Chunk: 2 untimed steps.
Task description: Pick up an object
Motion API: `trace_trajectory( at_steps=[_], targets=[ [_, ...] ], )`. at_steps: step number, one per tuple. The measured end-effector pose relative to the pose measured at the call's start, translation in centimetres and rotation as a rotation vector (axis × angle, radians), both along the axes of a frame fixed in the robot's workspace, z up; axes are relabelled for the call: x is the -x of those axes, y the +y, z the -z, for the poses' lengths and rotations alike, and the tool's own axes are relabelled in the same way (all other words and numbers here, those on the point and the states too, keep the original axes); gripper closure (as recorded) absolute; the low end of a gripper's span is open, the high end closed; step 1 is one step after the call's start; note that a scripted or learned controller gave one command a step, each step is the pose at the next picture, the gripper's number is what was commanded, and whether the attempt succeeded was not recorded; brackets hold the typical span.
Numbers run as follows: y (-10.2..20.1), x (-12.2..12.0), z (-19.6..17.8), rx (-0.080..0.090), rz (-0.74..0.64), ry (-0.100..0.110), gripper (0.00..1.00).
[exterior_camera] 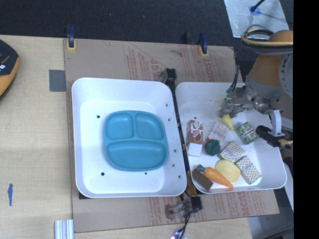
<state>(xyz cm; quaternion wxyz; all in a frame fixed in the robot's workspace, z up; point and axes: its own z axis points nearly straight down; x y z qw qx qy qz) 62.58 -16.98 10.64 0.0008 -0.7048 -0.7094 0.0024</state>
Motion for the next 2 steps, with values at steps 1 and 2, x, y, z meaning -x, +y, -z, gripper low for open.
trace_trajectory(
  at_steps=[1,2],
  targets=[
    [5.5,-0.1,-3.1,-0.002,-0.004,-0.004,1.00],
    [11.3,4.2,-8.9,-0.004,-0.004,-0.001,1.00]
  ],
)
